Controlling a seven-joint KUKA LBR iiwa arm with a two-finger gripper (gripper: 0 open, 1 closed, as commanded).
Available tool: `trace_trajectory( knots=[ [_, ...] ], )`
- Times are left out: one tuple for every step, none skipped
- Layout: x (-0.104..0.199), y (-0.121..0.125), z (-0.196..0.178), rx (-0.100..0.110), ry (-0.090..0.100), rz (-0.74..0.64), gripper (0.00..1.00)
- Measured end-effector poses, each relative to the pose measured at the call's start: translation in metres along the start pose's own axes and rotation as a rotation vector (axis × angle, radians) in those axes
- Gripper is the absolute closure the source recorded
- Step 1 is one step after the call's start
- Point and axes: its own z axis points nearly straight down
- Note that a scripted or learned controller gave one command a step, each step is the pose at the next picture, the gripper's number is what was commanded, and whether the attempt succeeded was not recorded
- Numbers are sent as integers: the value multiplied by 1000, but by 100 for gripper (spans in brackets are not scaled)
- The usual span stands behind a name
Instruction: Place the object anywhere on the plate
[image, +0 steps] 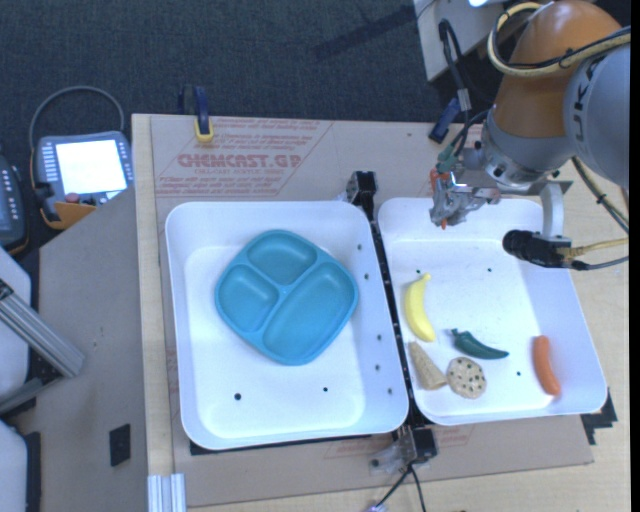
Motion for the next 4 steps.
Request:
trace_trajectory(
  knots=[
    [61,-22,-2,2,0,-1,100],
    [116,-43,6,4,0,-1,100],
    [172,-54,9,3,0,-1,100],
    [219,-66,5,0,0,0,100]
  ],
)
